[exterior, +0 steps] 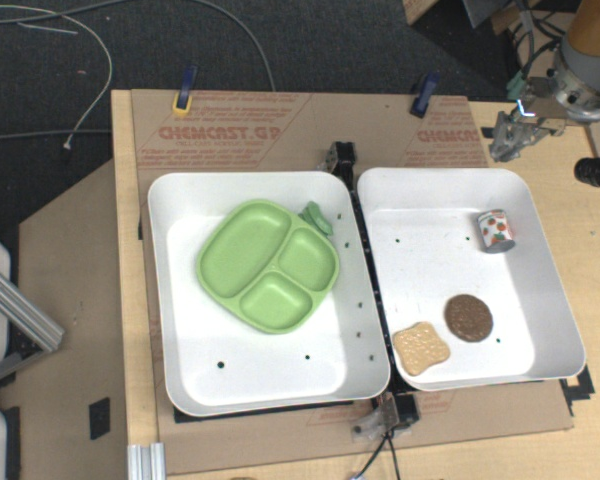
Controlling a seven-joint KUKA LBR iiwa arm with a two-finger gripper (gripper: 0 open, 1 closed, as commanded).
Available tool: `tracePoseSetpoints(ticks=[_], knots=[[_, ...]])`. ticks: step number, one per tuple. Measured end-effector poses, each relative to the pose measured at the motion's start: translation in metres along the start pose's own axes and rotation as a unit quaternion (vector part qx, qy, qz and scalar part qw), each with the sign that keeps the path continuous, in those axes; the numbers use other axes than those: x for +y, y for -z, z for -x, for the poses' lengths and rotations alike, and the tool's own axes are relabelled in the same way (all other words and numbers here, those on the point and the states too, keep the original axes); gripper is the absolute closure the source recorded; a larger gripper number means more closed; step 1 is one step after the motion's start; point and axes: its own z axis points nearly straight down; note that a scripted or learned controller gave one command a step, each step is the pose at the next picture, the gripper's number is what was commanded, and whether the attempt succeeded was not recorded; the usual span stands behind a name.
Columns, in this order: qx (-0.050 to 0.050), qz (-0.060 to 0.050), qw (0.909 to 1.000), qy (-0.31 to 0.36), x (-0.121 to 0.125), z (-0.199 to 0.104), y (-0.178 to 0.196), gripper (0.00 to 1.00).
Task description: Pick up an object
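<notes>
Currently, four candidate objects are seen in two bins. In the right bin (540,268) a small can (495,230) lies on its side near the far right corner; a dark round cookie (469,318) and a tan cracker (420,348) lie near the front edge, just beside each other. In the left bin (180,298) a green divided plate (268,265) is set, with a small green item (317,218) touching its far rim.

The can is judged light, stiff and smooth; being round, it may roll, so it should be taken across its curved body. The cookie and cracker are judged thin and flat against the floor, hence hard to get under. The plate is judged light and rigid but wide; only its rim or a divider could be taken.

The gripper (510,140) is seen outside the bins, beyond the right bin's far right corner, above the cardboard. Nothing is seen held. Whether the jaws are apart or together cannot be told.
</notes>
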Motion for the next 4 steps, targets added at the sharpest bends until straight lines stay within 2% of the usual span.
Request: tracePoseSetpoints(ticks=[1,2,3,4], knots=[[0.003,-0.005,1.0000,0.002,-0.005,-0.058,0.003,1.00],[0.003,-0.005,1.0000,0.002,-0.018,-0.108,0.005,1.00],[0.002,-0.006,1.0000,0.001,-0.030,-0.152,-0.012,1.00],[0.002,-0.006,1.0000,0.002,-0.032,-0.203,-0.028,1.00]])
